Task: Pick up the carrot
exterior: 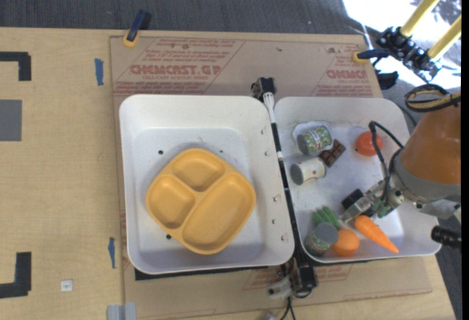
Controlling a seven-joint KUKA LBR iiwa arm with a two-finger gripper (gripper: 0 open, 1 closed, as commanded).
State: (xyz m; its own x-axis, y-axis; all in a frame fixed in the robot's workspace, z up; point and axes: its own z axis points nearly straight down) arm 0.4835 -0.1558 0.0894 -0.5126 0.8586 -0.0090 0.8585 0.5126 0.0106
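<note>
Carrot (pixel 376 233) lies in the right bin (pixel 396 115), near its front edge, tip pointing toward the bin's front right corner. Thick end sits against a round orange fruit (pixel 346 242). Just left of the fruit: a small can (pixel 320 239) with a green piece (pixel 325 217) above it.

Gripper (pixel 364 206) sits low over the carrot's thick end, just behind it. Whether its fingers are spread or pressed together cannot be told at this angle; nothing is visibly between them. Arm (pixel 437 157) enters over the right bin's right wall, orange band showing.

Farther back from the carrot: a white cup (pixel 308 170) on its side, a dark brown block (pixel 332 154), a green-labelled tin (pixel 315 138), and a small orange ball (pixel 366 143) near the back right.

Well left of the carrot, the left bin (pixel 139 121) holds a yellow divided plate (pixel 200 199).
</note>
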